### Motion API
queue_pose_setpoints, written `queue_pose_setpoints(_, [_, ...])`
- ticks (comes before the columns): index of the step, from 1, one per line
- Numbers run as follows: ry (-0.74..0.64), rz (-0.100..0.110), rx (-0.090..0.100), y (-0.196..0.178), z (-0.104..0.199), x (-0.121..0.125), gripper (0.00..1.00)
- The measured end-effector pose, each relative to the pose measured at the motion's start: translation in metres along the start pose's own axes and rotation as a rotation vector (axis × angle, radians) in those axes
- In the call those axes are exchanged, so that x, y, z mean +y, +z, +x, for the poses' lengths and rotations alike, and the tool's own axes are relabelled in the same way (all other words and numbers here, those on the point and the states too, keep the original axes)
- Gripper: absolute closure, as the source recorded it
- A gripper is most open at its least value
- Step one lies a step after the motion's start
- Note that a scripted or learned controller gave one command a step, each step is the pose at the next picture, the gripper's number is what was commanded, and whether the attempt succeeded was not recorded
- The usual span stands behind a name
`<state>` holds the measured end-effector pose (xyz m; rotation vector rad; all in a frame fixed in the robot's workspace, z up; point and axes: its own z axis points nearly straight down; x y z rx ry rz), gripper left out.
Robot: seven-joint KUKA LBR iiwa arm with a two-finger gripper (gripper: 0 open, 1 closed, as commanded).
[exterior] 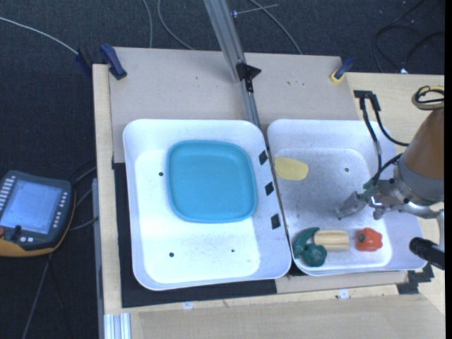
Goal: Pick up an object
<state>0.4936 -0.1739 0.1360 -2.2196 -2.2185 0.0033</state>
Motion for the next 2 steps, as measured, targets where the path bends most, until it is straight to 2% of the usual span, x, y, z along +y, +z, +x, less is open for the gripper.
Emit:
queue_pose_setpoints(1, [-0.001, -0.003, -0.001, 0.041, 0.0, 0.0, 0.0])
queue_pose_setpoints(2, [-0.001, -0.005, -0.001, 0.03, 0.0, 0.0, 1.0])
